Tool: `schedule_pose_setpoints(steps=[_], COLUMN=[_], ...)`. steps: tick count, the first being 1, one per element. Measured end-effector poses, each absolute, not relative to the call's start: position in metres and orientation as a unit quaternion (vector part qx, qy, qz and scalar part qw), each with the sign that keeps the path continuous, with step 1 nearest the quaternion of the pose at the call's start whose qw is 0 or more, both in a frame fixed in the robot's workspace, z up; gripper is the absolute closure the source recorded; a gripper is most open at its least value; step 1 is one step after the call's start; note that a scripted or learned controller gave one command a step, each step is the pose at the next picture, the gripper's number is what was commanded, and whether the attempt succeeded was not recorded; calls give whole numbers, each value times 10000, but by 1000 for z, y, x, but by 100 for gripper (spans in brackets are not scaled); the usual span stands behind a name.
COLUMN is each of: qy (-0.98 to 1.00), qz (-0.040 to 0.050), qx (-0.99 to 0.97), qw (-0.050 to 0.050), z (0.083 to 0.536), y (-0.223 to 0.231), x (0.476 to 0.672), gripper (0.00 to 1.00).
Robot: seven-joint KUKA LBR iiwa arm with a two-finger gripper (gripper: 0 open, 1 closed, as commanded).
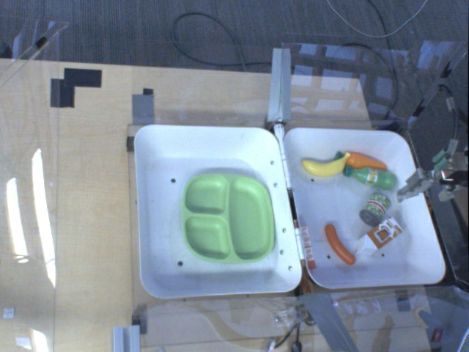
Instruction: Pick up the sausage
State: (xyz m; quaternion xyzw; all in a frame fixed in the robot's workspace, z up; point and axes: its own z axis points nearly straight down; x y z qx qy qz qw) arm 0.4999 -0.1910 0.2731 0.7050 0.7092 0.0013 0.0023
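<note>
Inspecting largest first: the left bin (150, 196) carries a green three-compartment tray (228, 218); the right bin (410, 270) holds the loose items. The gripper (423, 183) sits at that bin's right rim, at the frame's edge, and whether it is wide, narrow or holding anything cannot be told from this view. A green bottle (372, 177) with an orange cap lies just beside a yellow banana (324, 167) and an orange carrot (364, 160) in the bin's far part. The sausage (339, 244), reddish-orange, lies flat on the bin floor in the near-left part, slanted, well apart from the gripper. A small carton (381, 235) with a brown and white face lies close to the sausage's right end; a small can (374, 208) rests just above it. Risk, in my judgement: a descent off-centre toward the carton could catch it instead, and the rounded sausage may roll or slip from a pinch across its width. Labels on the can, bottle and carton are too small to read.
</note>
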Motion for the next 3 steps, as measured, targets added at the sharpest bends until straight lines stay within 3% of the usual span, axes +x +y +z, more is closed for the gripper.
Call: schedule_pose_setpoints(steps=[1, 2, 3], qy=[7251, 6493, 6760], qz=[14, 20, 56], qx=[6887, 7605, 7369], qw=[16, 14, 71], z=[162, 98, 90], y=[-131, -108, -88], x=[539, 500, 492], gripper=[0, 0, 0])
